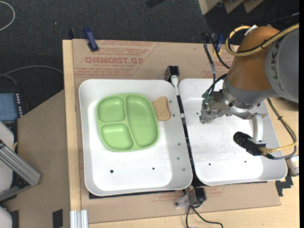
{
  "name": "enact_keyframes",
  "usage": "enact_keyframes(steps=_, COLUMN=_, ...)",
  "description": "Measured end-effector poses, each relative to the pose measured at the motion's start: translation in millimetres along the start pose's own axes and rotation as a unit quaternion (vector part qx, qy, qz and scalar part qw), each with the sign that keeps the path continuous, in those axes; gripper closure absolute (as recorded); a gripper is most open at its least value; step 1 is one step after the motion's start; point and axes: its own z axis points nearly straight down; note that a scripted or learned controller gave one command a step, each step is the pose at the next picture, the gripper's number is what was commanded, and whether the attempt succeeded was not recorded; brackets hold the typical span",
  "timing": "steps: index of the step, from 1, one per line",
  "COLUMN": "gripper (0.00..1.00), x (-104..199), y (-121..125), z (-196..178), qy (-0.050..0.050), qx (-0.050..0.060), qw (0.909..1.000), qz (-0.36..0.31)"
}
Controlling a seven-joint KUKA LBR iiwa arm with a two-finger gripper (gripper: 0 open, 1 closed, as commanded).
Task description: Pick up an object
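Note:
A green divided plate lies in the left bin, toward its upper middle. A tan, flat, bread-like piece rests against the plate's right edge, near the wall between the bins. My gripper hangs low over the upper left part of the right bin, pointing down at bare white floor. It stands well to the right of the tan piece, across the divider. Nothing shows beneath it or in it.
The grey arm with its orange band reaches in from the upper right, covering the right bin's far corner. The two bins sit side by side on a cardboard sheet. A blue clamp grips the sheet's back left edge.

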Motion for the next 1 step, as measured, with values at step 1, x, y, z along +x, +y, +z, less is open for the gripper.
enact_keyframes(steps=1, gripper=1.0, x=80.6, y=-47.2, z=-214.9, qy=0.001, qx=-0.014, qw=0.9999, qz=-0.003)
